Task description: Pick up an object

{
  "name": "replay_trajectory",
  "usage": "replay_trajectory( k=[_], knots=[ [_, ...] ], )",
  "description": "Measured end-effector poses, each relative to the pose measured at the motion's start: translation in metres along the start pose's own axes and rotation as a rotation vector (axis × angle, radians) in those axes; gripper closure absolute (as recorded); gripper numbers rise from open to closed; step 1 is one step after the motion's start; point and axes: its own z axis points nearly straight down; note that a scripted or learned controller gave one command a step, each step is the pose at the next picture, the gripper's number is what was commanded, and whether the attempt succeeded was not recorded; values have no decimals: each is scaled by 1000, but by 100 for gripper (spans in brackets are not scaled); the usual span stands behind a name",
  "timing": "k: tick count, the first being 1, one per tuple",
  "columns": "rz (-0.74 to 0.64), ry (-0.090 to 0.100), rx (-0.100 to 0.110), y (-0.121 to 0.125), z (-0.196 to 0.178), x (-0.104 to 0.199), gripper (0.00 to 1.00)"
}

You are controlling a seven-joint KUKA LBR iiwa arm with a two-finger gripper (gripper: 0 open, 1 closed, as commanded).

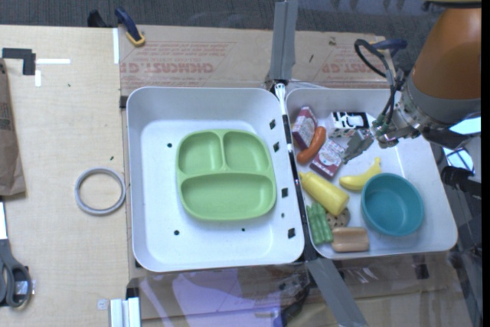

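The right bin [440,188] holds several small items. Among them are a dark red packet [305,121], an orange sausage-shaped piece [311,145], a red and white packet [331,156], a black and white item [348,119], a banana [360,176], a yellow cylinder [324,193], a teal bowl [392,204], a green ridged piece [318,224] and a tan block [350,240]. My gripper [357,143] reaches in from the right and hangs over the bin's middle. It sits just above the banana, beside the red and white packet. Nothing is visibly held.
The left bin [145,165] carries a green divided plate [226,174]. On the bench to the left lie a grey tape ring [99,190] and a brown bag [9,134]. A blue clamp [130,27] sits behind the bins on cardboard [191,57].
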Motion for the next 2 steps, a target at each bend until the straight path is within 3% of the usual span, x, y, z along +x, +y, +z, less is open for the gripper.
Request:
replay_trajectory(
  k=[1, 2],
  knots=[
    [80, 3, 2, -66, 105, -6, 0],
    [51, 2, 1, -21, 143, -18, 0]
  ],
)
